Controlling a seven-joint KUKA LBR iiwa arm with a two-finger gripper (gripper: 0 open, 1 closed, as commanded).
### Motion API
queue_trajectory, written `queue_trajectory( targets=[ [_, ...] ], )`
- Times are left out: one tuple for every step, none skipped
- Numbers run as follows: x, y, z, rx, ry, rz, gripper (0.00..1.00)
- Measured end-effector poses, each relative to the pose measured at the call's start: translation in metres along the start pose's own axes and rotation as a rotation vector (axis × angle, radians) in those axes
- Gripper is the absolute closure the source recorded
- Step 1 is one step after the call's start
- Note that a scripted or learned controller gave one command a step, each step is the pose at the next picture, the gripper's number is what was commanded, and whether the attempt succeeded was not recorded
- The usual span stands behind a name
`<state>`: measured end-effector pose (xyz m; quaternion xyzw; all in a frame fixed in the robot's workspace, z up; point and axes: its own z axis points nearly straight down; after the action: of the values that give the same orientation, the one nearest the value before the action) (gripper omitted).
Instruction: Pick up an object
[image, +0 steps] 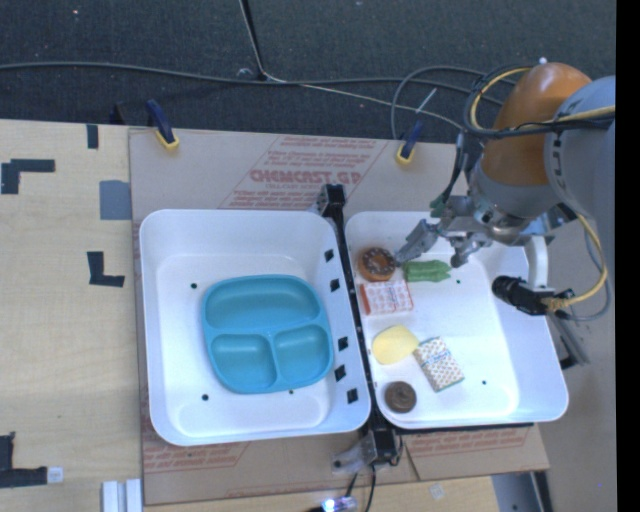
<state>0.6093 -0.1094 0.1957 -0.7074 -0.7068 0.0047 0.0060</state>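
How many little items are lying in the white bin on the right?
6: a donut and green piece at the far end, a red-and-white packet below them, then a yellow lump, a patterned box and a brown disc nearest. The gripper may hide more.

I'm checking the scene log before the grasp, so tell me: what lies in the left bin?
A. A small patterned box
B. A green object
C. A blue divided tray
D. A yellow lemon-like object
C: the blue divided tray lies alone in the left bin, while the other small items, such as the green object near the gripper, lie in the right bin.
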Motion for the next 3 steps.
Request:
queue_trajectory(
  targets=[
    [0.000,0.003,-0.008,-0.013,-0.002,-0.003,0.00],
    [-0.001,0.004,0.036,-0.010,-0.003,-0.002,0.00],
    [0.004,0.012,0.095,-0.009,-0.002,-0.004,0.00]
  ],
)
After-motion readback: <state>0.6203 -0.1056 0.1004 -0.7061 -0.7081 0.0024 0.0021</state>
